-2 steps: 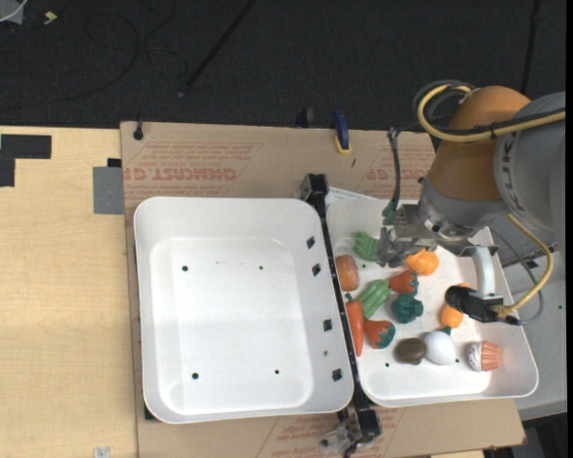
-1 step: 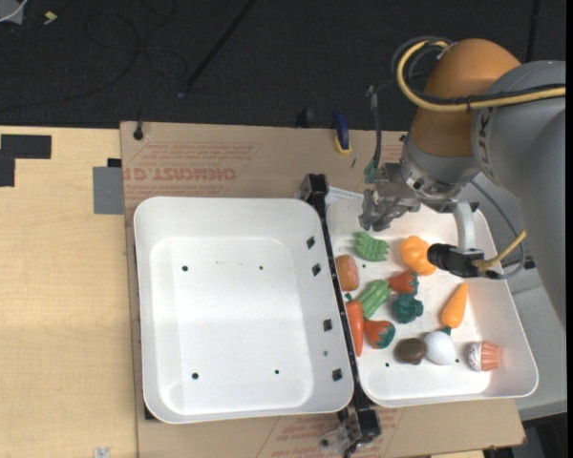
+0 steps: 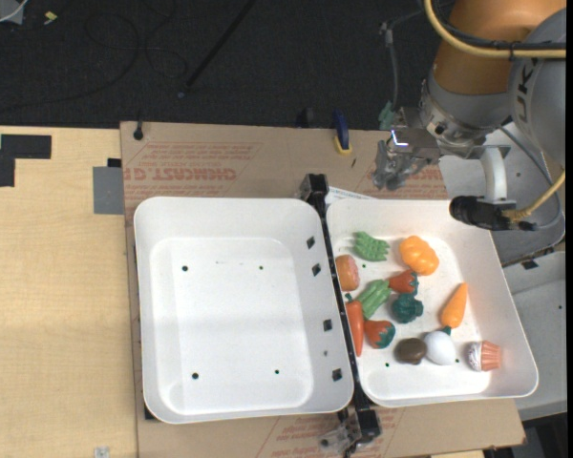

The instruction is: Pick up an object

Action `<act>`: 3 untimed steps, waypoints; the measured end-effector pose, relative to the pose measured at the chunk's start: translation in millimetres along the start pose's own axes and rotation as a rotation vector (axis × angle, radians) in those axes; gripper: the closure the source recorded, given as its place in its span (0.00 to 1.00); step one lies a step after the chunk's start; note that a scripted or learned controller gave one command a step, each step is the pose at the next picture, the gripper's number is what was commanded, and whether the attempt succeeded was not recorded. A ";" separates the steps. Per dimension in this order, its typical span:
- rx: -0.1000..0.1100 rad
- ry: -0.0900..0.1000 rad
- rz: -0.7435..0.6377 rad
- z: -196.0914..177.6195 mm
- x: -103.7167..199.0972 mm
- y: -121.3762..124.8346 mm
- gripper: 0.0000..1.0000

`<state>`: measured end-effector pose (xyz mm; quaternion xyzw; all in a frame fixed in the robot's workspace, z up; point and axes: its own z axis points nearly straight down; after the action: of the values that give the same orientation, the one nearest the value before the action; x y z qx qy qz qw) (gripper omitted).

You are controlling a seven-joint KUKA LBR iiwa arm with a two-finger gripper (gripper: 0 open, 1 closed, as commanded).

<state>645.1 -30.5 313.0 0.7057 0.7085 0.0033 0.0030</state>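
Observation:
The right bin (image 3: 516, 299) holds several toy foods: a green leafy piece (image 3: 371, 247), an orange pepper (image 3: 418, 254), an orange carrot (image 3: 454, 305), a dark teal piece (image 3: 407, 307), a white egg (image 3: 440, 348), a brown lump (image 3: 411, 350) and a pink cupcake (image 3: 482, 356). More red and green pieces lie along its left wall. My gripper (image 3: 393, 172) hangs above the cardboard just beyond the right bin's far rim, high over the bench. Nothing shows between its fingers.
The left bin (image 3: 153, 256) sits beside the right one, joined by a black divider with clips (image 3: 327, 275). A blue and yellow clamp (image 3: 342, 134) stands at the cardboard's far edge. Cables lie on the dark floor behind.

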 end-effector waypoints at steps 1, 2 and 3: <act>0.014 -0.001 0.004 32.4 -7.8 -1.9 1.00; -0.001 0.000 0.000 -85.1 14.6 0.5 1.00; 0.010 -0.001 0.003 -89.5 31.5 -0.2 1.00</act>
<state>644.0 0.9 402.6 0.7068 0.7074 -0.0007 -0.0003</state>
